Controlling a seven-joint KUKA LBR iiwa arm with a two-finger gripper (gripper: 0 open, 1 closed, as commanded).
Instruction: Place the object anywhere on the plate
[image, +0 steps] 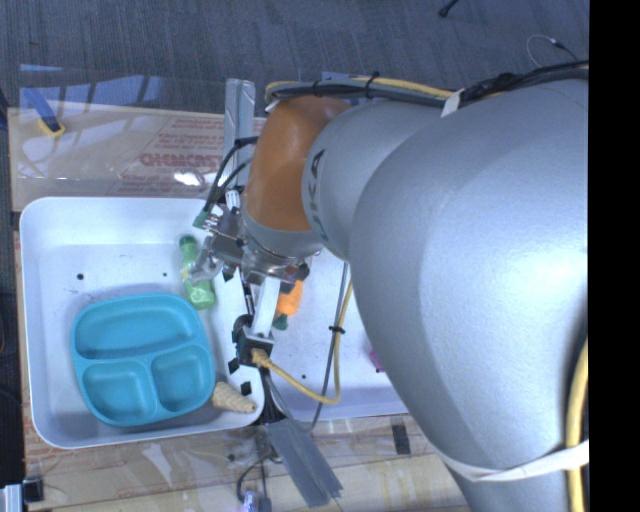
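Camera view
Arm (450, 270): grey, very large in frame, reaching in from the right and covering most of the right bin; orange band (280, 165) above the wrist.
Gripper (215, 262): over the left bin's right edge, near its far corner; whether it is spread or pressed together I cannot tell, since the wrist body and cables hide that part.
Left bin (45, 300): shallow, white, on the bench's left side.
Plate (142, 355): blue, three compartments, lying in the left bin's near half, closer to the near-right corner.
Green object (197, 280): in the left bin, just beyond the plate's far-right corner, just beside the gripper; contact with the gripper cannot be told.
Tan object (233, 399): in the left bin's near-right corner, touching or just beside the plate's near-right edge.
Orange object (289, 298): partly hidden under the wrist, at the right bin's left edge.
Yellow cable (300, 385): loops from the wrist over the right bin's near-left corner.
Right bin (355, 395): a near-left strip shows beneath the arm.
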